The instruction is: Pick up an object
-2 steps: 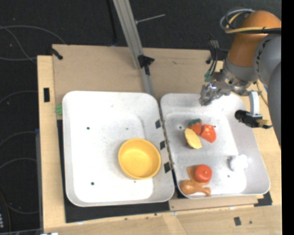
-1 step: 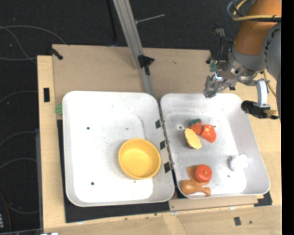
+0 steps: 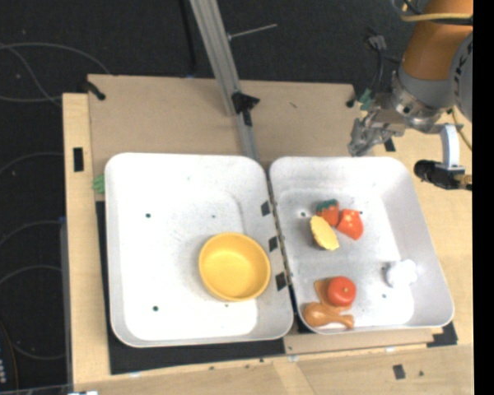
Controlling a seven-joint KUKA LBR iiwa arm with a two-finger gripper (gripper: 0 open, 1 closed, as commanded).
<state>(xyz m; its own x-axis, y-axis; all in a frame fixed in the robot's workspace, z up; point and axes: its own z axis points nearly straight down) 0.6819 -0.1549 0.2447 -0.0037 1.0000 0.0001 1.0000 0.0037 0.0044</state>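
Left bin [image 3: 148, 188]: holds a yellow bowl [image 3: 234, 267], upright, near the bin's right wall, toward the front. Right bin [image 3: 395, 179]: a cluster just left of centre, made up of a yellow wedge-shaped piece [image 3: 324, 234] with a red strawberry-like piece [image 3: 350, 224] touching or just beside it and a smaller red-and-green piece [image 3: 328, 211] behind. Nearer the front edge, a red tomato [image 3: 340, 290] sits just behind a tan, gourd-like piece [image 3: 328, 316] whose long axis runs roughly left to right along the front wall. A small white object [image 3: 401, 272] lies toward the right wall. Gripper [image 3: 367, 138]: hangs over the bench just beyond the right bin's back rim, above and apart from every object; nothing is between its fingers, and how far they are parted cannot be told at this size. Key relation: all candidates lie forward of the gripper, toward the camera; the strawberry cluster is nearest, almost straight ahead and slightly left. Judgement: the next move needs travel forward over the rim, then descent.
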